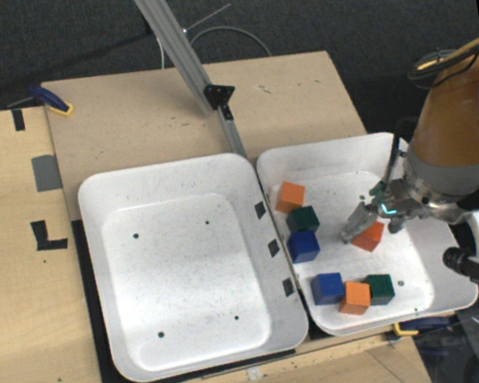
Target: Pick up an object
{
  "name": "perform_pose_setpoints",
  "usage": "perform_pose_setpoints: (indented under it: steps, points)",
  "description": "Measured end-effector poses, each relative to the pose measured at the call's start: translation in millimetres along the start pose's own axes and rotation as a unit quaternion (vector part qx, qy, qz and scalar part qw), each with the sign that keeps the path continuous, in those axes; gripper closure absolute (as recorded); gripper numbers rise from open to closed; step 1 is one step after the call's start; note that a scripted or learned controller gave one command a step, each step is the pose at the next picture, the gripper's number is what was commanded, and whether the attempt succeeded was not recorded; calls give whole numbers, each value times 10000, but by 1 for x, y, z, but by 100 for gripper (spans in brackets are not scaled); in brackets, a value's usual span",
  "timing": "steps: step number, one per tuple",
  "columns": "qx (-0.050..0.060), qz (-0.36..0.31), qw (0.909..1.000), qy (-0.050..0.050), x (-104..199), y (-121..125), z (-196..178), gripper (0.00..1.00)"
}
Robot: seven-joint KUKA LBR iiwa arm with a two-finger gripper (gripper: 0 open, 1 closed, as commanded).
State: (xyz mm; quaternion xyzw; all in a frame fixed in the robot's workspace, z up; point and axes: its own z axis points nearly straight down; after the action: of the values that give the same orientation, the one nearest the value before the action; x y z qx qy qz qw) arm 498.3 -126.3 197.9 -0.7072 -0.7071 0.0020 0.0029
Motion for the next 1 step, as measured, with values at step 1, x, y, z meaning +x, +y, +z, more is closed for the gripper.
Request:
perform_pose_setpoints:
  steps: [1]
  points:
    - [-24,-8,10000,-2,0,1,-2,0]
